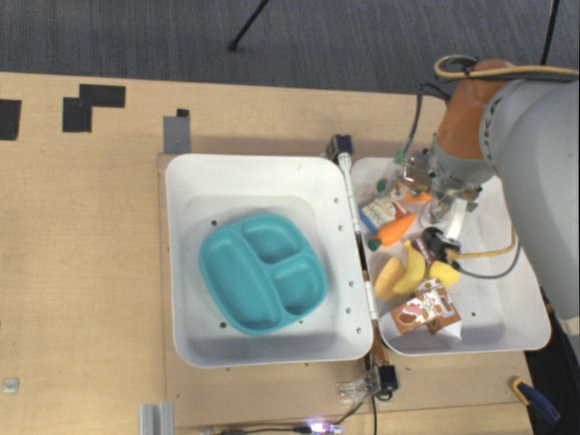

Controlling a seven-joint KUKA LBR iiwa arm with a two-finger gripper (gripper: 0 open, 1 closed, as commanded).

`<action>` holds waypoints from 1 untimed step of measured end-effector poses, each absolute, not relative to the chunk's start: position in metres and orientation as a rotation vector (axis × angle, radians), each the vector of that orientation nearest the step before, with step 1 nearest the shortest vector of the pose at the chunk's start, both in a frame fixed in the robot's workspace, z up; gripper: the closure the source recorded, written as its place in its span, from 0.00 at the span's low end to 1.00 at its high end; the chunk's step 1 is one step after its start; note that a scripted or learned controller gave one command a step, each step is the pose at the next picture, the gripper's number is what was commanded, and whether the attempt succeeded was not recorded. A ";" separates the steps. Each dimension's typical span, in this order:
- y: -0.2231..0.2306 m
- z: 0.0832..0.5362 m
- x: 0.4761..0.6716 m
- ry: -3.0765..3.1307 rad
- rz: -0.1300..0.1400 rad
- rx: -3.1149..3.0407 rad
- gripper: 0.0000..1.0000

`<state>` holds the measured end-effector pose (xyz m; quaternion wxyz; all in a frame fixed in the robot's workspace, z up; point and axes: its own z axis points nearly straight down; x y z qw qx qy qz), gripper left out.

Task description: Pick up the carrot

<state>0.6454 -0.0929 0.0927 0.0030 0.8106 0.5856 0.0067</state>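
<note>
Our jaws hang just beside the carrot (396, 232) — hemmed by a carton (381, 214) and bananas (403, 275), hence, we judge, our approach from above; spread or pressed together, we cannot tell.

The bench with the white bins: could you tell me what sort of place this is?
Probably a robotics lab: a grey robot arm reaches over two white bins on a bench, one holding seemingly toy food like a carrot and banana.

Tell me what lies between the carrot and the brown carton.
Yellow bananas lie between the carrot and the brown carton, in the overhead camera view.
</note>
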 end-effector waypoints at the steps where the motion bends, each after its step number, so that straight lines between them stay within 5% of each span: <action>1: -0.091 0.094 0.599 1.705 0.035 2.615 0.00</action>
